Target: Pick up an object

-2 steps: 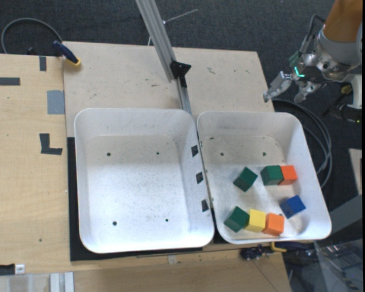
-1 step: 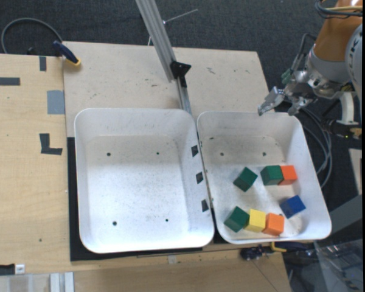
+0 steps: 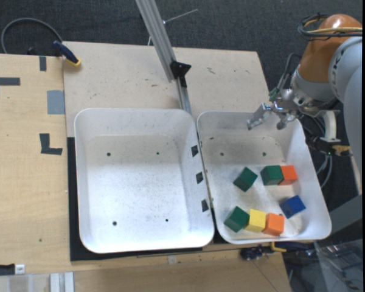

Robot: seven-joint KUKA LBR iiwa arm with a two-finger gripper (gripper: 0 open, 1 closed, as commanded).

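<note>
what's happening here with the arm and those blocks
A grey and orange robot arm reaches in from the right, its gripper hanging over the far end of the right bin with nothing between its fingers. All the blocks lie in that bin's near half, among them a blue block and a yellow block. No pick has happened yet.

Seven small coloured cubes lie in the right-hand white bin (image 3: 304,140). A dark green cube (image 3: 245,179) sits alone; another green cube (image 3: 271,175) touches an orange cube (image 3: 288,174). A blue cube (image 3: 292,206) lies below, and a green cube (image 3: 236,218), yellow cube (image 3: 257,220) and orange cube (image 3: 274,224) form a row.
</note>
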